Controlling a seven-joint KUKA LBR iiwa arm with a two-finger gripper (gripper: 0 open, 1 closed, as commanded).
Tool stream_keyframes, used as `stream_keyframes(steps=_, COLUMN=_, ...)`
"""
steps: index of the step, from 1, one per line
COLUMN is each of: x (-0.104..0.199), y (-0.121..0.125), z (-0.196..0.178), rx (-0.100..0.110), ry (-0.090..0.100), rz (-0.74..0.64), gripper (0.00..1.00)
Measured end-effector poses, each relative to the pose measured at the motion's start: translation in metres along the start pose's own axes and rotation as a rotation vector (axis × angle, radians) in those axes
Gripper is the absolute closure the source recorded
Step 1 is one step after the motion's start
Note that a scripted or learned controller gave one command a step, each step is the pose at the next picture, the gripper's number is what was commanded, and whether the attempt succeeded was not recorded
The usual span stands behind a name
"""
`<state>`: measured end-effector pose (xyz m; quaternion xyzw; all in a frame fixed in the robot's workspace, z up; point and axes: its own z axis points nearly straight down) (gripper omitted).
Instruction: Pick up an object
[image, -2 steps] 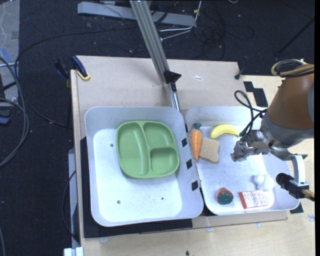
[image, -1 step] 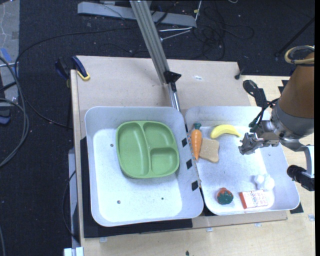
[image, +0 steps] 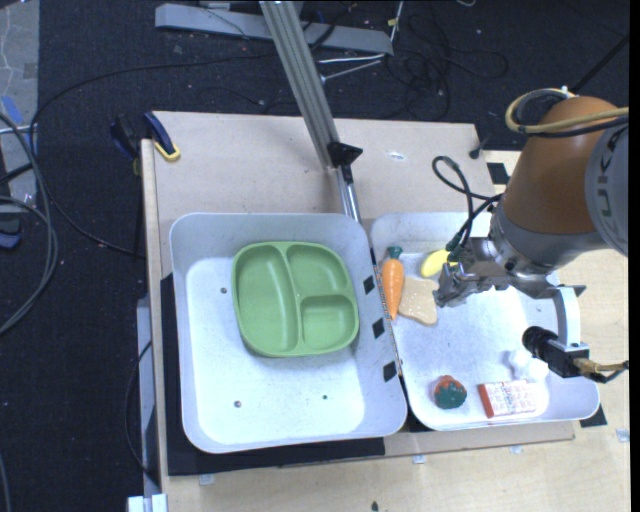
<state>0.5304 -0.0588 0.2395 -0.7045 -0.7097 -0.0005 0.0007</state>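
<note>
In the right bin (image: 560, 412) lie an orange carrot (image: 392, 284) with a green top, a tan slice of bread (image: 420, 311), a yellow piece (image: 432, 263), a red-and-green ball-like object (image: 449, 392) and a red-and-white packet (image: 511, 398). My gripper (image: 451, 287) hangs low over the bin's upper left part, just right of the bread slice and below the yellow piece. Its tips are dark and seen from above against the bin floor.
The left bin (image: 200, 400) holds a green divided plate (image: 296, 297). A metal pole (image: 310, 90) slants in from the top to the gap between the bins. A black fixture (image: 548, 346) sits near the right bin's right side. Cables cross the dark floor.
</note>
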Motion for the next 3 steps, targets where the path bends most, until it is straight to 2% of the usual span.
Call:
stream_keyframes(steps=2, x=0.113, y=0.038, z=-0.003, rx=-0.002, ry=0.000, rz=-0.001, gripper=1.00)
stream_keyframes(steps=3, x=0.157, y=0.042, z=0.000, rx=-0.001, ry=-0.001, rz=0.000, gripper=1.00)
